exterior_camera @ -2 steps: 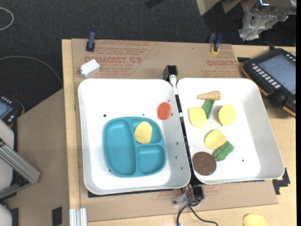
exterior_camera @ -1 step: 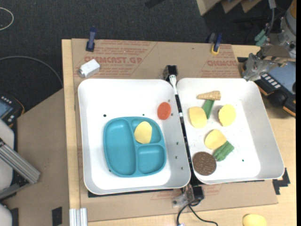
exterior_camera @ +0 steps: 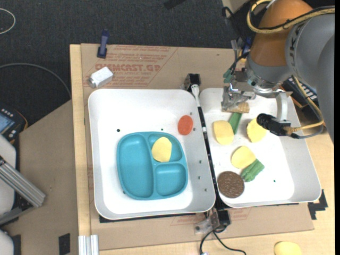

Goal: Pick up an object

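Camera view, starting at the near edge: in the right bin (exterior_camera: 303,182) there's a brown disc (exterior_camera: 231,184) down at about 7 o'clock, with a green piece (exterior_camera: 253,170) touching it on its upper right. Just above those sits a yellow piece (exterior_camera: 242,156). Going further back, another yellow one (exterior_camera: 223,132) sits near the bin's left wall at roughly 10 o'clock, and a third (exterior_camera: 255,132) sits to its right, with a black part of the arm's gear (exterior_camera: 272,125) overlapping its upper right edge. Between those two, a second green bit (exterior_camera: 234,121) pokes out toward 12 o'clock, right under the gripper (exterior_camera: 234,104).

The gripper is low over the far left corner of the right bin, with a tan thing (exterior_camera: 242,108) right at its tip. I honestly can't tell from here how its jaws are set, or whether anything is actually in them.

Over in the left bin (exterior_camera: 103,142), a teal tray (exterior_camera: 138,169) fills the middle, with a yellow piece (exterior_camera: 161,149) in its upper right compartment. An orange disc (exterior_camera: 185,125) lies on the bin floor at 2 o'clock, just beside the tray.
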